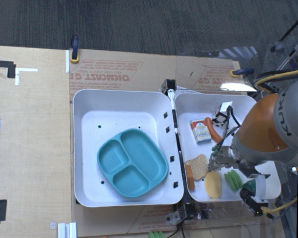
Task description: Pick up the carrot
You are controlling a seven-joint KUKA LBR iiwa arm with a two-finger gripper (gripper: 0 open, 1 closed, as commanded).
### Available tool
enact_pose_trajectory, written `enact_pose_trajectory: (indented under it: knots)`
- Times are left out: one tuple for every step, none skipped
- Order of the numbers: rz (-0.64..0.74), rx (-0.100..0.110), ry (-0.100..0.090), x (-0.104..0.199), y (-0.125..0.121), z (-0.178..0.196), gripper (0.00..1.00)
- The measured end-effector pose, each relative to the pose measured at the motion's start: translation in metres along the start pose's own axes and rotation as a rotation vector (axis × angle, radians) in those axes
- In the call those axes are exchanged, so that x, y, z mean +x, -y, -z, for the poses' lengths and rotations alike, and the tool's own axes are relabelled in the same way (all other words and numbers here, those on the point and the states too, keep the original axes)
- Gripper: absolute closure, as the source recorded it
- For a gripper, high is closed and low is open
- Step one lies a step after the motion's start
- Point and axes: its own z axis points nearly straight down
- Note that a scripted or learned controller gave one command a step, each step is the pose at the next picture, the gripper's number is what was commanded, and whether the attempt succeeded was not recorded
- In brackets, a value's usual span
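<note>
From my station I see the carrot (215,131) lying in the right bin (188,105), its orange length slanting just beside the small white food packet (201,132), so the pick is not yet done. The gripper (217,161) hangs low over the same bin, nearer the bread slice (199,166) and the yellow piece (213,184) than the carrot, and I cannot tell how it is set from here. I judge everything is left: lining up over the carrot, closing on it and lifting it clear.
</note>
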Motion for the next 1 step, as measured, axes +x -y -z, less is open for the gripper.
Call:
enact_pose_trajectory:
  knots:
    - [0.0, 0.001, 0.0, -0.0001, 0.0003, -0.0002, 0.0]
